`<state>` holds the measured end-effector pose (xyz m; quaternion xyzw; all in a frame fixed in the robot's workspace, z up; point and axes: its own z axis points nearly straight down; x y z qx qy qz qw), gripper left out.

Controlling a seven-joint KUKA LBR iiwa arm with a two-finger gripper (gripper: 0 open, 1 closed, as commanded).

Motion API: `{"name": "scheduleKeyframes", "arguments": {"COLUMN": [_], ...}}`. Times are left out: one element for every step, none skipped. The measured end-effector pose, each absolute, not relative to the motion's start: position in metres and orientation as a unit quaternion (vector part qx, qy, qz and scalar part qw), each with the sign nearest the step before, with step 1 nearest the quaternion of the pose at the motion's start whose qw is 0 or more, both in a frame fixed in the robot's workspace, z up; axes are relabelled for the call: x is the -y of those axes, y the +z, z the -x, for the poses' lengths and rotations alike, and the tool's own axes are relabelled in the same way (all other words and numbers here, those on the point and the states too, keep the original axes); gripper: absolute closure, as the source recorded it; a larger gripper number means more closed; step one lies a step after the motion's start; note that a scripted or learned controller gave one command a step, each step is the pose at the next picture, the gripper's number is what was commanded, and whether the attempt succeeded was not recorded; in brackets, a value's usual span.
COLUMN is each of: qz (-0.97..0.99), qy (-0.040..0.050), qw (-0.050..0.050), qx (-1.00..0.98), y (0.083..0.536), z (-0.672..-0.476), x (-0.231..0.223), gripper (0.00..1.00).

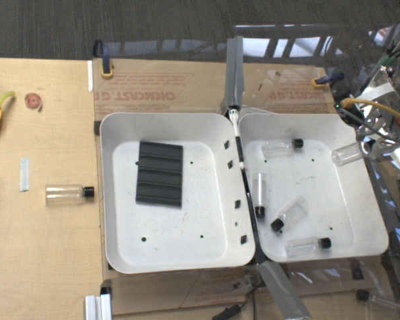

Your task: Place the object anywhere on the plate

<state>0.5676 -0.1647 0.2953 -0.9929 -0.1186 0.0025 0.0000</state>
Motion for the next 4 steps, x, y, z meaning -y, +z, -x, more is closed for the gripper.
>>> {"name": "scheduleKeyframes", "arguments": {"qz": [0.99,0.995,0.995,0.964], "qy": [0.0032,0.0017,0.0018,0.0032], "qw": [0.0,0.0,-0.001,-0.001], "qx": [0.141,0.099,0.099,0.267], "y": [0.243,0.278,0.25,0.332], "z": [-0.506,-0.599,-0.547,-0.633], "x": [0.1,0.026,-0.081,0.046], "gripper": [1.0,1.0,1.0,1.0]}}
